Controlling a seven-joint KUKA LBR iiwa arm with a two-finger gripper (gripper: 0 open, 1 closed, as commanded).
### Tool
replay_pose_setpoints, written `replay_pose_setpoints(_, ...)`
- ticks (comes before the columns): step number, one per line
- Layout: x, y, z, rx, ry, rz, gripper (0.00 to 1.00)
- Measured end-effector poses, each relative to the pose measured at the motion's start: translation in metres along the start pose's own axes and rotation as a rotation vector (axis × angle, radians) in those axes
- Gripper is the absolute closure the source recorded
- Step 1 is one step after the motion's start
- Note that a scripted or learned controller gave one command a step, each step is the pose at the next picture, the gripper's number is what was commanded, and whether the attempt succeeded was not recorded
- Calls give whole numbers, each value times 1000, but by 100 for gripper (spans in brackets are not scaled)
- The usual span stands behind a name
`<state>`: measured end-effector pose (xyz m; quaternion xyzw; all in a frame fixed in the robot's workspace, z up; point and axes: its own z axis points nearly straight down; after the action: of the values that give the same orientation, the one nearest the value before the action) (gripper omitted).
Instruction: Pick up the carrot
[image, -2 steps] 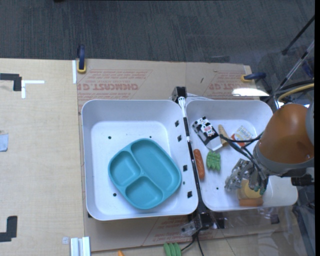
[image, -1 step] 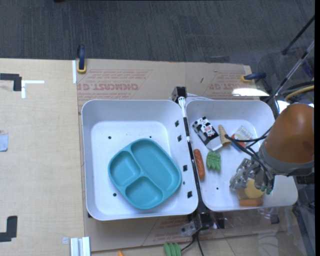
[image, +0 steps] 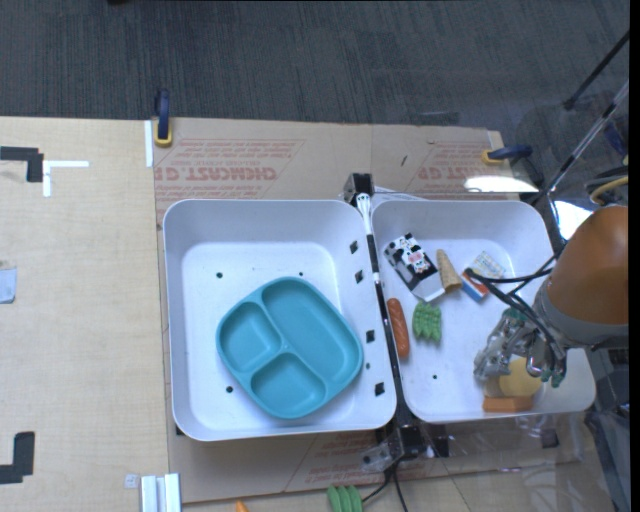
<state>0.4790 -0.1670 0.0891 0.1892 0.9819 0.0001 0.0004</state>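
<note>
The 2 white bins sit side by side on the counter (image: 80, 300). The left bin (image: 190, 300) holds a teal divided plate (image: 290, 347) with 3 compartments, lying tilted across the bin's floor with nothing on it.

The right bin (image: 450, 390) carries the loose items. The carrot (image: 507, 404) lies flat at the bin's near right corner, a short orange piece close against the front wall. Just above it and touching or nearly touching it is a pale yellow round item (image: 520, 383), too blurred to name. A hot dog (image: 399, 328) lies lengthwise along the bin's left wall, and a green leafy toy vegetable (image: 427, 322) sits just beside it to the right. Farther back, a small black-and-white cow-patterned carton (image: 411, 260) stands near a tan cone-shaped piece (image: 447, 270), and a small packet with red and blue markings (image: 482, 276) lies near the back right.

The gripper (image: 512, 352) hangs over the right bin's near right area, directly above the yellow item and just up from the carrot. Cables and metal parts crowd around it, so how it is set cannot be told, and nothing can be seen held by it. The arm's orange band (image: 598, 270) shows to the right.

Another green object (image: 345, 497) lies on the counter in front of the bins.
</note>
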Motion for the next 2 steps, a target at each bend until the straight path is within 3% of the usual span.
replay_pose_setpoints(1,-3,-7,-38,0,-1,126,100)
replay_pose_setpoints(2,-3,-7,-38,-1,0,126,0)
